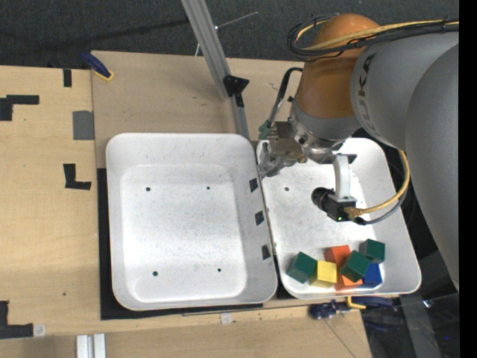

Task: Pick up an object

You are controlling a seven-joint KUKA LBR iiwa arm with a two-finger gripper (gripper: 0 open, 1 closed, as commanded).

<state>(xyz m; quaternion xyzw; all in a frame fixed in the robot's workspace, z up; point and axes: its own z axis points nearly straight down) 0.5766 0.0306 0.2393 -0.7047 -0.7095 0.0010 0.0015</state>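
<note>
Camera view: I see arm (387, 73) reaching in from right, over far part of right bin (399, 200). Gripper (279, 154) sits above far left corner of right bin, close to wall shared with left bin (119, 200). I cannot tell how jaws stand; nothing seen between them. Blocks clustered at near end of right bin, well apart from gripper: green block (302, 266), yellow block (326, 273), orange block (338, 255), blue block (372, 274), two dark green blocks (358, 264) touching neighbours.

arm (417, 103) cut off at right edge, covers right bin's (395, 274) far end; blocks (339, 265) overlap, count unclear.
</note>
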